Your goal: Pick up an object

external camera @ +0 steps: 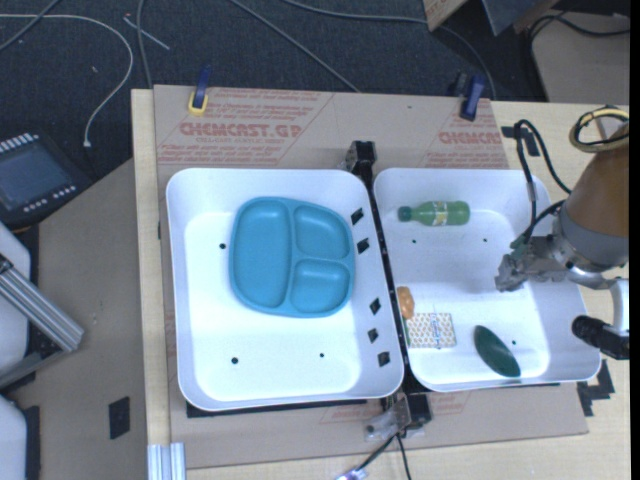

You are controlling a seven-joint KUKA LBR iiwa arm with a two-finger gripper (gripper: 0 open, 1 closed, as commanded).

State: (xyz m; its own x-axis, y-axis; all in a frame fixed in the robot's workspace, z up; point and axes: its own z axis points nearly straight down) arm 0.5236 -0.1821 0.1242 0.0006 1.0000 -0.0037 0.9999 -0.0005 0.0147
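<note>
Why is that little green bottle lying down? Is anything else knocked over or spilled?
The green bottle lies on its side in the right bin, but nothing looks spilled. The blue tray sits flat in the left bin.

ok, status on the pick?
Gripper low in right bin, nothing seen held. Green bottle, dark green object, packet lie apart.

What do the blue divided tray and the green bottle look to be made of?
The blue divided tray in the left bin looks like moulded plastic: uniform colour, rounded compartments, a soft matte sheen. The green bottle in the right bin seems translucent plastic with a pale label, though it is too small to be sure.
</note>
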